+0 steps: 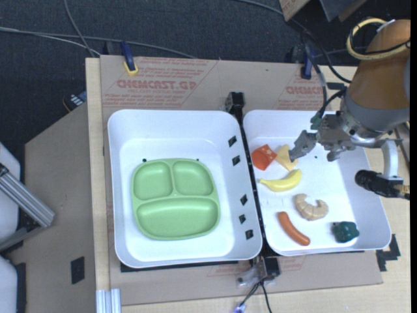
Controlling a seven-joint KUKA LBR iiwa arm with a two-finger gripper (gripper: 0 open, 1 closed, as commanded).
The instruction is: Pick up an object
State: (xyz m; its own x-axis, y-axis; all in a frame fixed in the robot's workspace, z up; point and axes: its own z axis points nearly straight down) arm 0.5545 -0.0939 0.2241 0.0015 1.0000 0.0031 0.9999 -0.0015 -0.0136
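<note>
The right bin (365,207) holds several toy foods: a red piece (262,157), a small yellow wedge (284,155), a yellow banana (281,182), a tan croissant-like piece (311,207), a red sausage (293,229) and a dark green piece (345,231). My gripper (316,152) hangs over the upper middle of this bin, open, with nothing between its fingers. Its left finger (301,145) reaches down close to the yellow wedge; I cannot tell if it touches. The banana lies just below and to the left of the gripper.
The left bin (124,135) carries a green divided plate (174,197). A black divider with clips (242,175) separates the bins. The arm's grey and orange body (381,77) looms over the right bin's far right corner. Cables run along the right edge (384,182).
</note>
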